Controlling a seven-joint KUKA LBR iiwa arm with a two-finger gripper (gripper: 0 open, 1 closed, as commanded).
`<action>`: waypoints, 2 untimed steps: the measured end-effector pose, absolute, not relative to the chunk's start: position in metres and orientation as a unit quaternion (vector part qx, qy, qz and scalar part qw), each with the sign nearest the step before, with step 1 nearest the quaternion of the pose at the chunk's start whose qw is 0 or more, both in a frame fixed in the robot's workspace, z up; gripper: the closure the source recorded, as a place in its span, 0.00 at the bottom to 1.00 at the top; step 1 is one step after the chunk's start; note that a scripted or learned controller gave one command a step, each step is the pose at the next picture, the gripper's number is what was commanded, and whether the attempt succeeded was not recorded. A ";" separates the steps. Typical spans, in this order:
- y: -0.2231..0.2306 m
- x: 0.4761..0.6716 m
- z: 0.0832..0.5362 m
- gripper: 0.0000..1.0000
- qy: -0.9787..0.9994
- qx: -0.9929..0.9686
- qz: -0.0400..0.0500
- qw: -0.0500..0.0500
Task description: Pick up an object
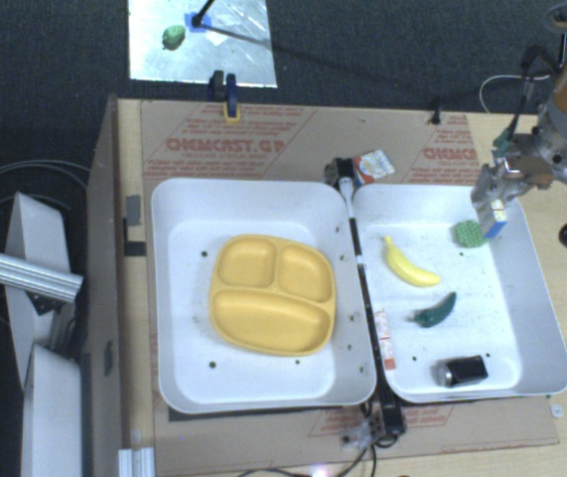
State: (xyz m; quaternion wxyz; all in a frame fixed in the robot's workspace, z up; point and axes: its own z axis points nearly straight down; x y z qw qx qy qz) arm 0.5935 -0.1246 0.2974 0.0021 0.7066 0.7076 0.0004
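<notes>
Leftmost on my feed, the left bin [179, 266] holds one thing: a yellow sectioned plate [271, 294], rounded at the corners, with two small wells above one long well. It looks like smooth matte plastic and lies flat near the bin's middle.

Across the dark centre divider [359, 266], the right bin [541, 316] carries the loose pieces. A yellow banana [408, 265] lies closest to the divider, curved and glossy, running diagonally. Below and just right of it I see a dark teal object [436, 310], slim and bent like a small pepper. Nearer the front wall lies a black can-like cylinder [461, 370] on its side, with a shiny end facing left. Up toward the back of the bin sits a green round object [468, 234] with a dotted, knobbly surface.

Both bins are shallow, white, smooth and rounded at the rims, resting on a brown printed cardboard sheet [263, 137].

At the right, the gripper [491, 215] hangs over the right bin's back portion, just beside the green round object, a blue patch showing near its tip. From my seat I cannot tell how the claw is set; nothing is visibly in its grasp.
</notes>
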 end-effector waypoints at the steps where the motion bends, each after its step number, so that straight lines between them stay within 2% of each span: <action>1: -0.090 0.618 0.242 1.00 0.709 0.706 0.000 0.000; 2: -0.095 0.616 0.252 1.00 0.708 0.706 0.001 0.001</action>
